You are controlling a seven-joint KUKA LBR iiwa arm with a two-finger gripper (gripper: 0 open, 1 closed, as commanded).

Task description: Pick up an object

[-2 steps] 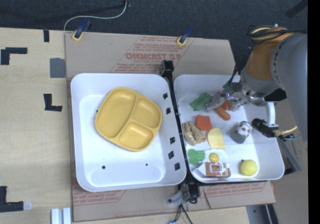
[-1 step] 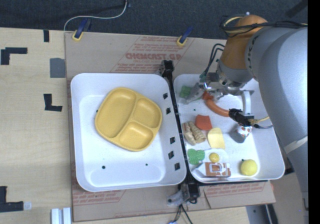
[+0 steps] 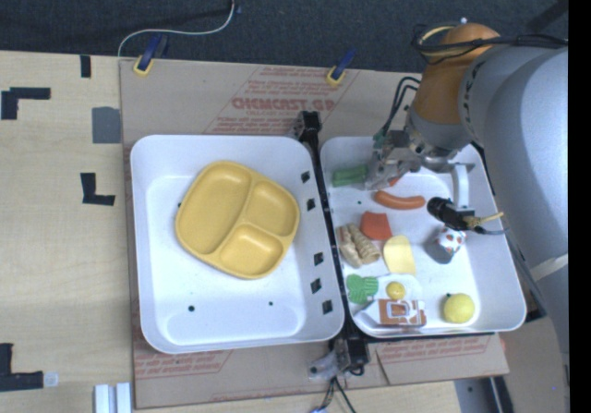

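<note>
Camera view, gripper just above sausage

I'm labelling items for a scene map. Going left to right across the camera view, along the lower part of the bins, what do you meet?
Yellow divided plate → green toy → fried egg toy → lemon.

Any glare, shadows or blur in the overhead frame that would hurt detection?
Camera view: light is even and soft; the yellow tray throws only a faint shadow. Mild sheen on the white bin, no blown-out spots. Toy food like the sausage is small and slightly soft. The tool is too blurred to read.
</note>
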